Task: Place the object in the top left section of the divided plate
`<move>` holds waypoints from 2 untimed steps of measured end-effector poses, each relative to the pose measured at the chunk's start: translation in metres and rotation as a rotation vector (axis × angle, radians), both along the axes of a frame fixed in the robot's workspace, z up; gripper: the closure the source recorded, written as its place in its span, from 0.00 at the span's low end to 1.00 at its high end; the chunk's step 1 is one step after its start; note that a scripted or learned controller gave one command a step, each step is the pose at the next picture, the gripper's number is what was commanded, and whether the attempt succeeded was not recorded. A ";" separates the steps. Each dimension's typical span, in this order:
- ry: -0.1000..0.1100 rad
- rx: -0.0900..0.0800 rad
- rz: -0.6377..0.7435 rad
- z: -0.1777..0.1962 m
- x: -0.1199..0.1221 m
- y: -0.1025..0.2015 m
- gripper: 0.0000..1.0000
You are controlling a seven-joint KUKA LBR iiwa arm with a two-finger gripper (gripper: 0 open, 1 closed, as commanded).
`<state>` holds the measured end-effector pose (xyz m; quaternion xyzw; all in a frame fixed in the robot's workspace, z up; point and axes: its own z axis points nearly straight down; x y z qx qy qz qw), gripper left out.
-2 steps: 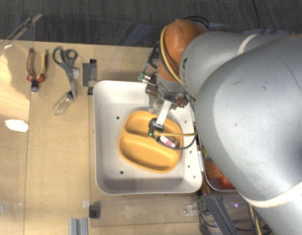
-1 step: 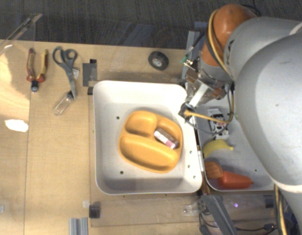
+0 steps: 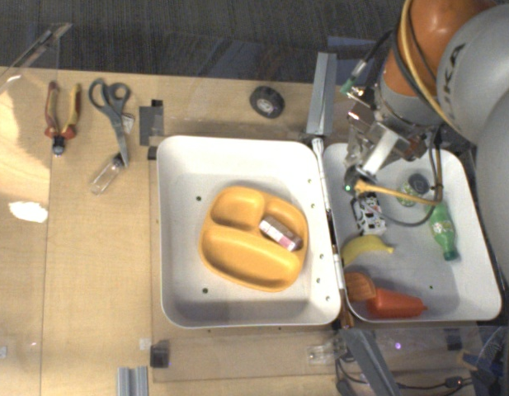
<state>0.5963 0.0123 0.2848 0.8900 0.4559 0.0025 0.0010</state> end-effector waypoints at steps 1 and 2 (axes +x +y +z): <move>0.001 0.001 0.075 0.053 -0.083 0.069 1.00; 0.004 0.000 0.064 0.000 -0.108 0.014 1.00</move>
